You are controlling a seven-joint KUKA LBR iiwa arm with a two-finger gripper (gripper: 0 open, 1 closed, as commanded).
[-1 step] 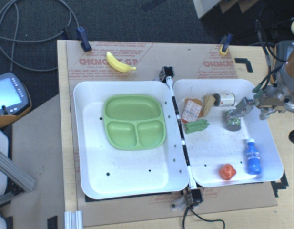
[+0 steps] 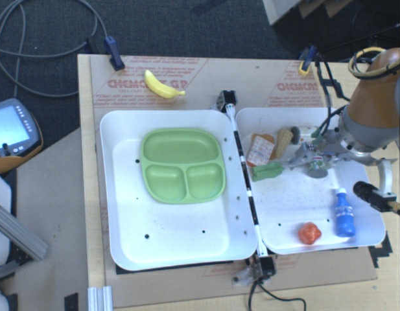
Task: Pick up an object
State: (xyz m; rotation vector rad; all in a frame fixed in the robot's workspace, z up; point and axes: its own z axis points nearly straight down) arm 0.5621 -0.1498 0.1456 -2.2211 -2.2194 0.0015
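My gripper (image 2: 311,161) is low in the right bin (image 2: 284,238), near its back middle. It hangs just right of a green object (image 2: 268,171) and below a tan brush-like piece (image 2: 284,141). An orange and white packet (image 2: 260,149) lies at the bin's back left. A blue bottle (image 2: 344,216) and a small red object (image 2: 309,233) sit toward the front right, apart from the gripper. I see nothing held by it.
The left bin (image 2: 122,193) holds a green divided plate (image 2: 183,165). A yellow banana (image 2: 163,86) lies on the bench behind that bin. The arm's orange band (image 2: 375,96) rises over the right bin's far right side. Blue clamps (image 2: 113,52) grip the bench's back edge.
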